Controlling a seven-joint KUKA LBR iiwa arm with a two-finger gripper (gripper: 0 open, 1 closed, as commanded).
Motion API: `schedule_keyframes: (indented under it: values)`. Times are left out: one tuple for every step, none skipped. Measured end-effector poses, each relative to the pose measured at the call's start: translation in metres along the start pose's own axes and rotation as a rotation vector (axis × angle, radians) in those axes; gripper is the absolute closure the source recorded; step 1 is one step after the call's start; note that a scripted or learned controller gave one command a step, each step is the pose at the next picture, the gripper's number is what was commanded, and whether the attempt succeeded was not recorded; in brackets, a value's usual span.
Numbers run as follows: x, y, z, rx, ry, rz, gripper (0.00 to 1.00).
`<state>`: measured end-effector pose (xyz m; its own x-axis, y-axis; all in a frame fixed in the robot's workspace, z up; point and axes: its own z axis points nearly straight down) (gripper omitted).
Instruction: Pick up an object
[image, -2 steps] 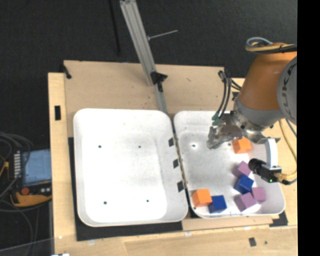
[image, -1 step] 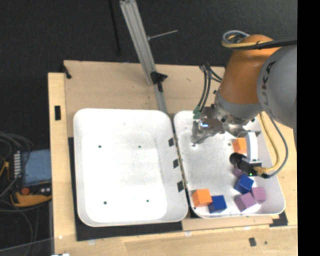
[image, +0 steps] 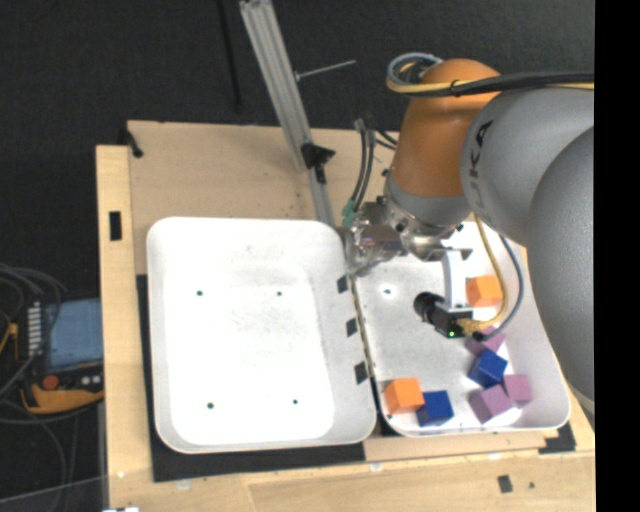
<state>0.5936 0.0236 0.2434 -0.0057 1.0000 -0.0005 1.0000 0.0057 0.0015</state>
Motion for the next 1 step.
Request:
schedule_keyframes:
  values:
    - [0.0479,0.0201,0.0128,0.000,0.000,-0.001,1.00]
